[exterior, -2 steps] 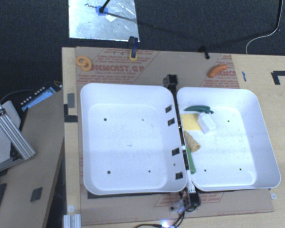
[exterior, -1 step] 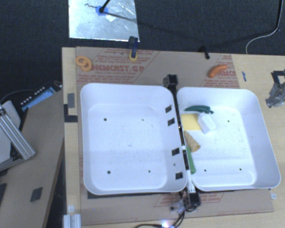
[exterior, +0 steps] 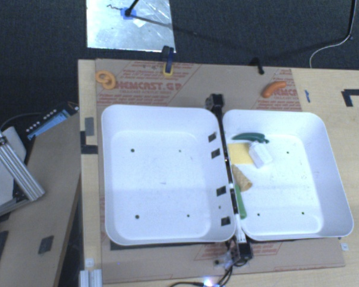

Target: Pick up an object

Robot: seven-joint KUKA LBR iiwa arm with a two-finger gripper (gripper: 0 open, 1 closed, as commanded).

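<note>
The right bin [exterior: 323, 160] holds a cluster of small objects near its left wall. A dark green elongated item [exterior: 250, 137] lies at the top of the cluster. Just below it a small white block [exterior: 261, 156] rests partly on a yellow flat piece [exterior: 239, 154]. A tan wedge-shaped piece [exterior: 242, 179] lies lower down, and a thin green stick [exterior: 240, 205] runs along the bin's left wall beneath it.
The left bin [exterior: 161, 172] adjoins the right one, with black clips [exterior: 215, 153] along the shared wall. On the cardboard base lie an orange ring [exterior: 105, 79], an orange sausage-shaped item [exterior: 273, 89] and a blue-yellow clamp [exterior: 167, 61]. A metal plate [exterior: 130, 17] lies behind.
</note>
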